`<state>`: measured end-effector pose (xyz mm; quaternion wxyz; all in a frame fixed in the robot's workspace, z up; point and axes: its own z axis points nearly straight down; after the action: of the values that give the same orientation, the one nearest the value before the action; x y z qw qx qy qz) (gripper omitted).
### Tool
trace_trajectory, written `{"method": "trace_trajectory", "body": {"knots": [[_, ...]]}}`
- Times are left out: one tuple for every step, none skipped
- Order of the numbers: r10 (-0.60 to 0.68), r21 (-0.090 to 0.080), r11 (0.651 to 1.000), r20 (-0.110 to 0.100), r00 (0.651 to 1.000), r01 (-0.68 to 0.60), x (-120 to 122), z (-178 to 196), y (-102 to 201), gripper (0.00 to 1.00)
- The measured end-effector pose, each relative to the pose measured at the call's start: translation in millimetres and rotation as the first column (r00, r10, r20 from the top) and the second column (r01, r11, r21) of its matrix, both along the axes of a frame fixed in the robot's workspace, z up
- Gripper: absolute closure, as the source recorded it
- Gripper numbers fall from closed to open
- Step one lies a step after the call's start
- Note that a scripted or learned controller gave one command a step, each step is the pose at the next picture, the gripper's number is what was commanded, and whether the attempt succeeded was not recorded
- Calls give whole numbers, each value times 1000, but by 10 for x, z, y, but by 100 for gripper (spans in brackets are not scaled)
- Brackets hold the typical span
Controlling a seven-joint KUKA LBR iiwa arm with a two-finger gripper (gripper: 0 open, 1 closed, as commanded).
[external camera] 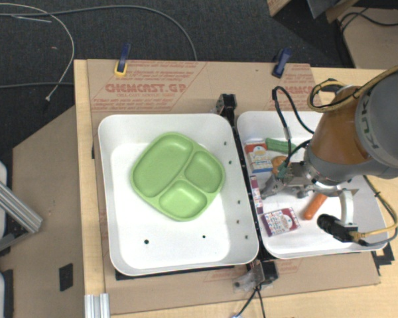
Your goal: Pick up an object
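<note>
We see a smooth pale-green plastic plate (pixel 178 175) with three rounded compartments lying in the left shallow white bin (pixel 119 244), turned at an angle. The right white bin (pixel 298 247) holds the clutter: a small flat purple-and-white packet (pixel 278 221) near its front, an orange carrot-shaped toy (pixel 312 207) just beside it, a red-and-white carton (pixel 257 156) and a green piece (pixel 277 144) farther back. The grey arm with its orange band (pixel 341 138) reaches in from the right, bent low over this bin and hiding much of it. Its gripper (pixel 286 177) hangs close above the objects; we cannot tell its state. Black cables (pixel 282 111) loop nearby.
</note>
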<state>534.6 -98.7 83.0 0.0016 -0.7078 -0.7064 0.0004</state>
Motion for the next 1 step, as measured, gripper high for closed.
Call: {"method": "trace_trajectory", "body": {"knots": [[1,0,1000,4,1000,-1,10,131,3,100]]}}
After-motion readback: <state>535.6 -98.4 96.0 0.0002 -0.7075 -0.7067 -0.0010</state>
